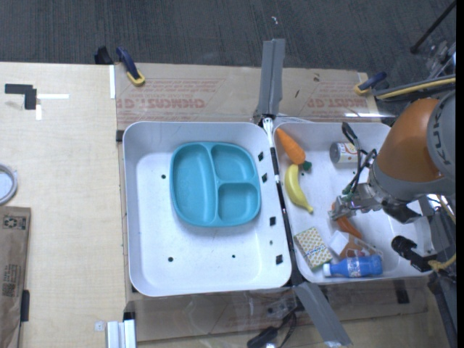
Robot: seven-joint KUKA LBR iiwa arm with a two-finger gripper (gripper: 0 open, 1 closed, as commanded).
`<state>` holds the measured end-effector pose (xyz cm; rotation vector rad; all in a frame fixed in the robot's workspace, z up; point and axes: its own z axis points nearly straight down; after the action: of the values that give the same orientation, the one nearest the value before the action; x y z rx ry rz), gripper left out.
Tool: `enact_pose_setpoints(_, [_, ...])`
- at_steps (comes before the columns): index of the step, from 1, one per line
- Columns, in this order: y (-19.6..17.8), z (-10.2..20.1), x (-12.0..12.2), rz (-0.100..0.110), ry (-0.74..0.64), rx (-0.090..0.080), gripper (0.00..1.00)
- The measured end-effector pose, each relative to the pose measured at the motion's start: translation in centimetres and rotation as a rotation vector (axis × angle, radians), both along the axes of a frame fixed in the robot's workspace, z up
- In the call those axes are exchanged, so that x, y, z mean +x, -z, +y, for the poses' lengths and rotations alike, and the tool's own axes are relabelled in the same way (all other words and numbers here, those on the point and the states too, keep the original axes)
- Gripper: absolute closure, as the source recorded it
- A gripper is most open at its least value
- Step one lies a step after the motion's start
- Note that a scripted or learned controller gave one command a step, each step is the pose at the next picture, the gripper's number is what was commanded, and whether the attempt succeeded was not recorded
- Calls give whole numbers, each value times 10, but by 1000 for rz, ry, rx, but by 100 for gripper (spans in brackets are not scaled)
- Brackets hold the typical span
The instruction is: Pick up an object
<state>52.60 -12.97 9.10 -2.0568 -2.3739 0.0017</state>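
My pincer [346,207] hangs low in the right bin [319,130], just right of the banana [296,187]; my own wrist hides its tips, so I cannot tell how it stands. Beyond the banana lies a carrot [291,146], nearer than it a checked sponge [313,246] and a blue-labelled bottle [353,267] (label unreadable). Mirrored red lettering on the cardboard [181,93] is illegible.

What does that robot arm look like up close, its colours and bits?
The arm is a rounded grey body with a broad orange band above the wrist. Thin dark cables run down beside it to a small metallic gripper, which has a touch of green and red wiring. Dark letters mark the grey shell near the band.
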Motion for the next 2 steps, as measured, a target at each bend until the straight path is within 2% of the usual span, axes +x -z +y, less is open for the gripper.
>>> enact_pose_setpoints(1, [-169, 94, 6, 0, 147, -2, 100])
enact_pose_setpoints(2, [-145, 53, -4, 2, 295, -2, 100])
